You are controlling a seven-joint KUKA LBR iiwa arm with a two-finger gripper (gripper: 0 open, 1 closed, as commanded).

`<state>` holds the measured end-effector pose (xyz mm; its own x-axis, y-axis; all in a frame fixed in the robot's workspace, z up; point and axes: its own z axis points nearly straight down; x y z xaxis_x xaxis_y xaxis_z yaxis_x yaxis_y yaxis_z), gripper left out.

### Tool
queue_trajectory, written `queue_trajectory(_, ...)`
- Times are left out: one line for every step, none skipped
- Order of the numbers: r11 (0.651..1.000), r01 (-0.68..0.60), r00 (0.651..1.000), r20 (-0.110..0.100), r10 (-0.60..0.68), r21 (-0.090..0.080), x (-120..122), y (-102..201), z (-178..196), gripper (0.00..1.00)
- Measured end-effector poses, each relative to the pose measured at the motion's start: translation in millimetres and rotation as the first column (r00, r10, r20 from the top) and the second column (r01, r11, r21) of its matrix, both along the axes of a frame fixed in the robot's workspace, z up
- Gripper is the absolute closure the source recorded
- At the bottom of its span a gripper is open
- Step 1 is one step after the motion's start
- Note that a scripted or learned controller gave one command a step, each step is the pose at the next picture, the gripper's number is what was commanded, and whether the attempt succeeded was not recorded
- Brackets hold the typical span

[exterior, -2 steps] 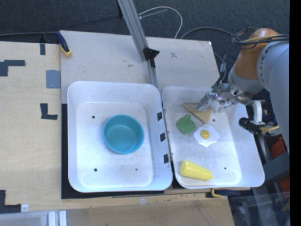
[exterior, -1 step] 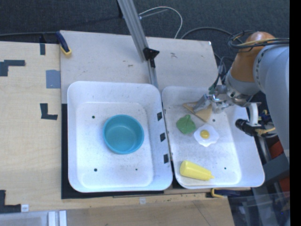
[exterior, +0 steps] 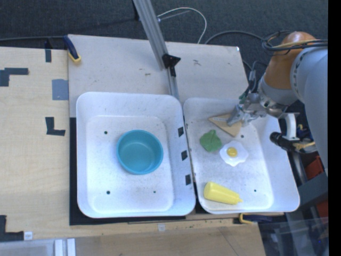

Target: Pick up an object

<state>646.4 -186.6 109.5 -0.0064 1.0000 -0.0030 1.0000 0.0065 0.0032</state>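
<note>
Now the hand (exterior: 238, 116) sits low over the far edge of the right bin (exterior: 277, 196), reaching in from the desk's right side, its tip touching or just above a tan wedge-shaped piece (exterior: 219, 123) that lies near that bin's far edge; whether it is spread or pressed together cannot be told from this slant; nearer the middle of the same bin lies a green leafy toy (exterior: 211, 141), with a toy fried egg (exterior: 233, 154) just beside it toward the right edge; a yellow piece (exterior: 220, 193) rests by the bin's near edge; the left bin (exterior: 90, 196) holds a blue bowl (exterior: 139, 151), upright, around its middle.
</note>
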Motion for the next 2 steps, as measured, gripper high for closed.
queue_trajectory(1.000,0.003,1.000,0.002,-0.003,0.002,-0.5,9.0,59.9,1.00)
queue_trajectory(1.000,0.005,1.000,0.003,-0.005,0.001,-2.6,7.2,123.3,1.00)
